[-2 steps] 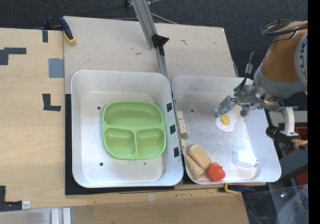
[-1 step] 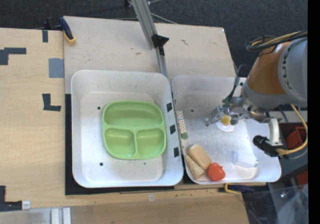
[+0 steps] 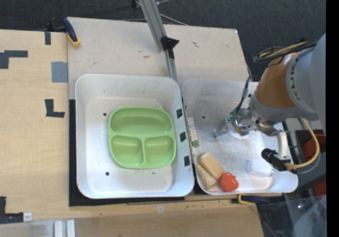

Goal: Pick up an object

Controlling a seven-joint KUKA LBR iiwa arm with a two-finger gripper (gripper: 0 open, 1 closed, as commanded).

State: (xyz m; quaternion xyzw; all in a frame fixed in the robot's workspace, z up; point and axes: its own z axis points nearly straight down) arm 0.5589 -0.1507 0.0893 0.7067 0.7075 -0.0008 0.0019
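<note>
The right white bin (image 3: 212, 93) holds a tan bread-like block (image 3: 211, 166), with a second tan piece (image 3: 204, 177) beside it, at the near left corner. A small red round object (image 3: 229, 182) lies just right of them. A pale white object (image 3: 259, 169) rests near the bin's front right. My gripper (image 3: 229, 128) hangs low over the middle of this bin, up and to the right of the tan block and apart from it. Nothing shows in its grasp.
The left white bin (image 3: 85, 125) carries a green divided plate (image 3: 142, 137). A grey metal pole (image 3: 151, 11) slants down to the wall between the bins. The arm's orange band (image 3: 273, 85) and cables (image 3: 296, 151) overhang the right bin's right side.
</note>
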